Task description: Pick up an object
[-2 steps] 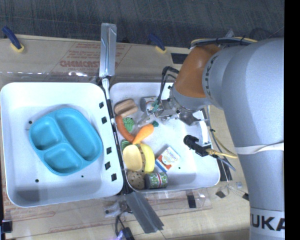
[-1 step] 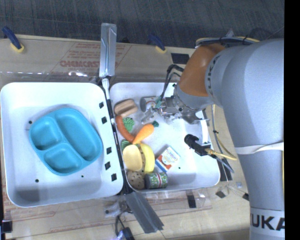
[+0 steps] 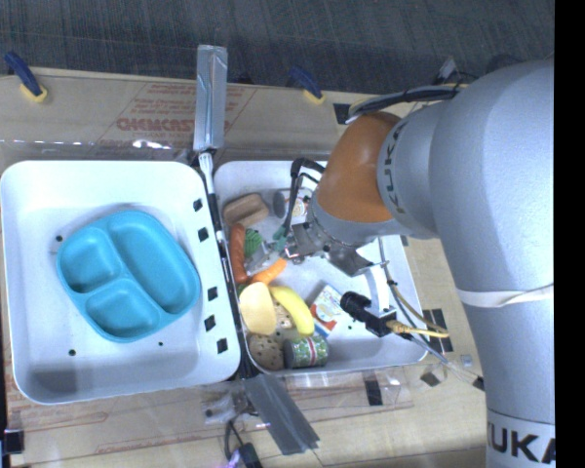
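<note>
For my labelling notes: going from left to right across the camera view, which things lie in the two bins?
In order: blue three-compartment plastic tray → long orange carrot → yellow banana → small red-and-white packet.

The left bin [image 3: 19, 261] is seen as smooth white plastic with a soft sheen, and the blue divided plate [image 3: 127, 273] in it as matt plastic. The arm [image 3: 487, 183] is finished in satin grey, its orange band [image 3: 356, 174] in gloss. The banana [image 3: 292, 308] is seen as smooth.

A blue divided tray [image 3: 127, 273] lay in the left bin [image 3: 39, 359] — blue clamps [image 3: 26, 76] pinched the far edge of the cardboard sheet [image 3: 97, 105].
</note>
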Robot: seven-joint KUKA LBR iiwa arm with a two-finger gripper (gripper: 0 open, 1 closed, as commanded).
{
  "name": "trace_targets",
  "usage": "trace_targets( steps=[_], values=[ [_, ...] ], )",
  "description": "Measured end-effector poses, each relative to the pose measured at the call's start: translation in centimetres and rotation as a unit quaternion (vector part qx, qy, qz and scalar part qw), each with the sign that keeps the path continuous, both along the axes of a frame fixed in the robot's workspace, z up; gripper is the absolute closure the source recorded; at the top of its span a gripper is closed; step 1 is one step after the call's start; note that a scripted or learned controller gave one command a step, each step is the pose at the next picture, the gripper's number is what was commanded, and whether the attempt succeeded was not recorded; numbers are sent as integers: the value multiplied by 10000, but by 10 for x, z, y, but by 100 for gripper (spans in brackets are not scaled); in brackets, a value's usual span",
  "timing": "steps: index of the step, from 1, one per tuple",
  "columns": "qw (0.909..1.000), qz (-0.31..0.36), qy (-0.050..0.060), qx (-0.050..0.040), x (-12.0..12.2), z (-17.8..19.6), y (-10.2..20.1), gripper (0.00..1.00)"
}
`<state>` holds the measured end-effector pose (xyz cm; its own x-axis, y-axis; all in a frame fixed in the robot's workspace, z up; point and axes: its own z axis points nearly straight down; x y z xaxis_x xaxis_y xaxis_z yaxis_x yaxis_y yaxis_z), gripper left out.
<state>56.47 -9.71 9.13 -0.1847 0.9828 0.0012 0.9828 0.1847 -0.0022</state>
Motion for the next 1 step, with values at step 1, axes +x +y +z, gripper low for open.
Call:
trace_targets(
  steps=[1],
  values=[
    [10000, 13, 3, -1, 0, 10, 0, 100]
  ],
)
